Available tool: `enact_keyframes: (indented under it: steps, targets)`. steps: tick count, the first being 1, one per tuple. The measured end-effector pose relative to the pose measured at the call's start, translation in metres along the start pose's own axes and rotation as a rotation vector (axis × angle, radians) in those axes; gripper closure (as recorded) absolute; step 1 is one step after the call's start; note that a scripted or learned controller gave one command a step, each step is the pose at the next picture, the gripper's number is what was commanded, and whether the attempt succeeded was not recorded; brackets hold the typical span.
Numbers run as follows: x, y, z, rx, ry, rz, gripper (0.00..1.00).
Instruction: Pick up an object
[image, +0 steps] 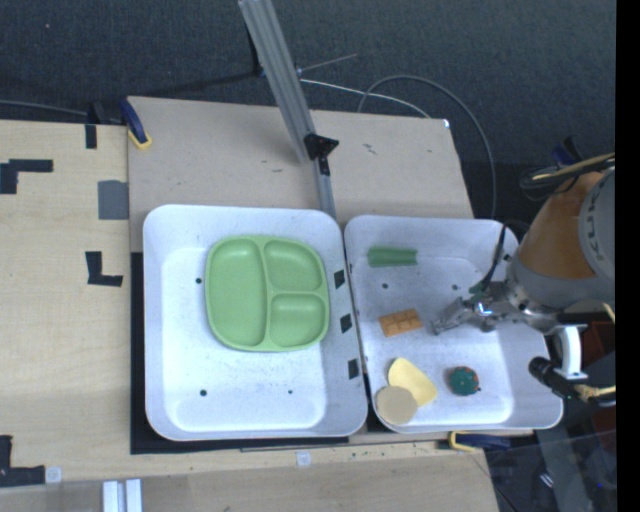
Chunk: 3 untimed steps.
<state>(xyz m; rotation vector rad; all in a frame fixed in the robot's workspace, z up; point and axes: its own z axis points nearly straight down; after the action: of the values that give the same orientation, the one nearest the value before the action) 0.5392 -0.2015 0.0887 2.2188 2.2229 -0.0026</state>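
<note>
Beside the orange block, gripper hovers

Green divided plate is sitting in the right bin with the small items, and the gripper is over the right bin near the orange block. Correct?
Not quite. The camera view shows the green divided plate alone in the left bin. The small items are in the right bin, and the gripper is over it near the orange block.
</note>
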Motion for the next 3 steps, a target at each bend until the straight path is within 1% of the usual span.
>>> enact_keyframes:
  steps: [1, 2, 3]
  targets:
    - [0.001, 0.0, -0.011, 0.001, 0.001, -0.001, 1.0]
    - [0.003, -0.001, -0.053, -0.003, 0.001, 0.0, 1.0]
    - [-0.001, 0.006, -0.098, -0.004, 0.0, 0.0, 1.0]
